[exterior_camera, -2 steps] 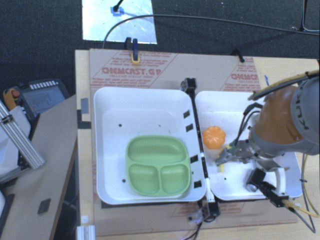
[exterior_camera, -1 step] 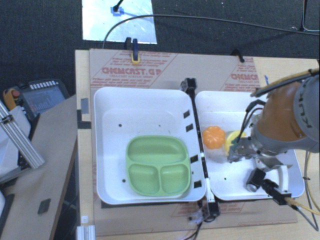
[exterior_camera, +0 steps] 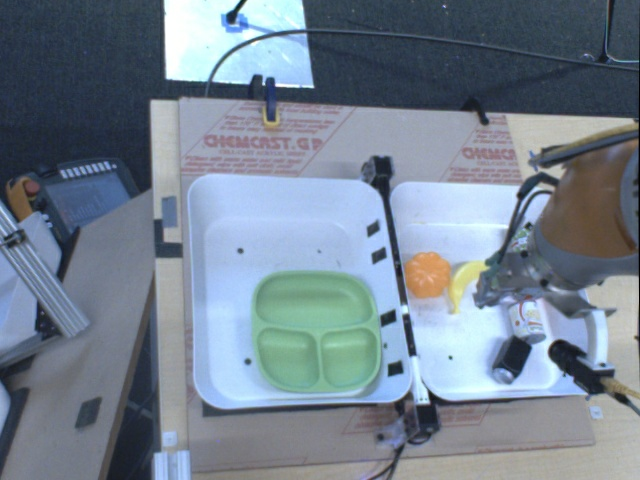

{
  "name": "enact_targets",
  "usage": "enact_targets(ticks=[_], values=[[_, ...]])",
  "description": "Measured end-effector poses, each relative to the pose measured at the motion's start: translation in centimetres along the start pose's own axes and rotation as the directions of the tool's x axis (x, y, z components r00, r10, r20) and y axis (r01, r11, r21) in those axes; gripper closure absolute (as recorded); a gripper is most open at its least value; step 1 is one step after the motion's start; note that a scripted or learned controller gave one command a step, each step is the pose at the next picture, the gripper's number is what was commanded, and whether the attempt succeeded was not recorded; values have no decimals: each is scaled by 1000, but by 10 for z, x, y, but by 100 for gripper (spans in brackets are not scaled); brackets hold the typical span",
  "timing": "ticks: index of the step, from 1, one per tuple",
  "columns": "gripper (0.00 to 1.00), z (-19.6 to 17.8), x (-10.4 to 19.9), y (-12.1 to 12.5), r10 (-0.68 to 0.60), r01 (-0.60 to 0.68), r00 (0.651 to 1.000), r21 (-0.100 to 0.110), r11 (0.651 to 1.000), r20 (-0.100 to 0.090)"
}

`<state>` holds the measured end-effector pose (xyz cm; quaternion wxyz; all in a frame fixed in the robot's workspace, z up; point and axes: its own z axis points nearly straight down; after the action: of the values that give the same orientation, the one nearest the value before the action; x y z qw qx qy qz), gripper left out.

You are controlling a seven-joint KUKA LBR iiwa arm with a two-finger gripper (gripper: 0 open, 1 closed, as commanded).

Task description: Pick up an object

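Camera view, looking down at a slant: 2 shallow white bins are sitting side by side on a tan board, which is bearing red print reading "CHEMCAST GP" at its upper left and a partly legible repeat of the same at its upper right. Left bin (exterior_camera: 215,268) is holding 1 pale green divided tray (exterior_camera: 317,330) with 3 compartments, lying flat toward the near wall. Right bin (exterior_camera: 440,208) is holding 1 orange round fruit (exterior_camera: 428,274) close to the dividing wall, 1 yellow banana-shaped item (exterior_camera: 463,281) just beside it on the right, 1 small white container with a red label (exterior_camera: 527,320) whose lettering is too small to read, and 1 dark cylinder (exterior_camera: 511,359) lying near the front wall. Arm (exterior_camera: 590,218), grey with an orange band, is reaching in from the right over the right bin. Gripper (exterior_camera: 492,286) is hanging just right of the banana-shaped item; whether it is open, closed or gripping anything cannot be told. Blue-and-yellow clamp (exterior_camera: 269,101) is gripping the board's far edge. Bench is standing on dark carpet; 1 reflective square sheet (exterior_camera: 237,28) is lying beyond it, with cables crossing the floor. Handheld control pendant (exterior_camera: 85,200) is resting at left, beside an aluminium rail (exterior_camera: 40,278).
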<state>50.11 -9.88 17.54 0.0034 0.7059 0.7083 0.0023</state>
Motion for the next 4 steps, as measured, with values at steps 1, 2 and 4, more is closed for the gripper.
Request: enact_targets(ticks=[1,2,4], values=[[100,-41,0,2,-1,1,1000,1,1000,0],[100,-52,49,29,-5,5,1000,4,1000,-2],[100,-51,139,86,-6,6,1000,4,1000,-4]])
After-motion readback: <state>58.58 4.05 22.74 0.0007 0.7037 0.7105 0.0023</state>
